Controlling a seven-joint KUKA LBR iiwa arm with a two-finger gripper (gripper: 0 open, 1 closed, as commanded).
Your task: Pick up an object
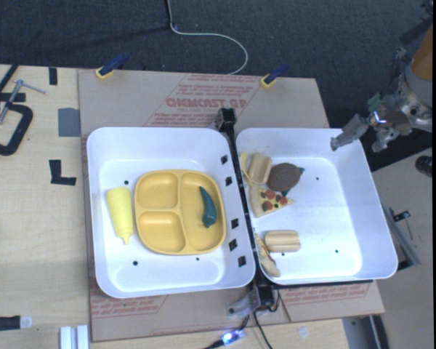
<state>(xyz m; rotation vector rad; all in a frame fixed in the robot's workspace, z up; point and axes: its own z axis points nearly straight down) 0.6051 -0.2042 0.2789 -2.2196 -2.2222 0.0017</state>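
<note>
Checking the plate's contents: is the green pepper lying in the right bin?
No, the green pepper lies on the yellow plate in the left bin.

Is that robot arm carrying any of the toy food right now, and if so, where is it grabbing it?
No, nothing is held. The pincer hangs open above the upper right corner of the right bin, with no item between its fingers.

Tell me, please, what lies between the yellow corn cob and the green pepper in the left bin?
In the camera view, the yellow divided plate lies between them: the corn cob rests beside its left rim, and the green pepper lies in its right compartment.
</note>
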